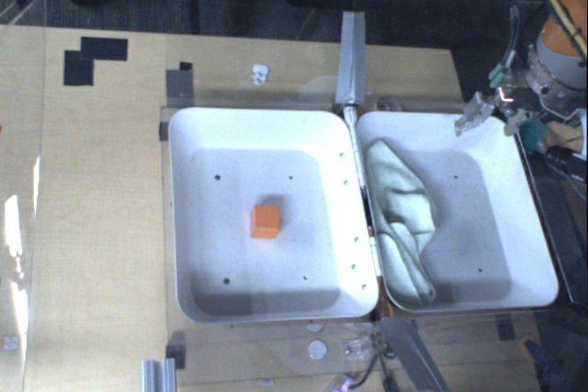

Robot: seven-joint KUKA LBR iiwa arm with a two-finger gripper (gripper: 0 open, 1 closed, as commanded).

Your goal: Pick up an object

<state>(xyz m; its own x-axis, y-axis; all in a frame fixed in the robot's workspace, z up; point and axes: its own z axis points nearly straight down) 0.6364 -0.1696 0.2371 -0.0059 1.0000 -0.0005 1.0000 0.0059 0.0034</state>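
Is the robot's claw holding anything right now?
No, nothing. The gripper sits over the right bin's far corner, away from the white cloth and the orange block.

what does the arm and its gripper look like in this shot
The arm enters at the right edge: a light grey rounded body with an orange band above the wrist. Thin cables loop near it, one tan or yellowish. The gripper is small, pale metallic grey, with a teal-coloured part and a tiny bright light spot close to its mount.

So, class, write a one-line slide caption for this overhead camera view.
Small orange cube in left white bin, crumpled white cloth in right bin, gripper at far corner.
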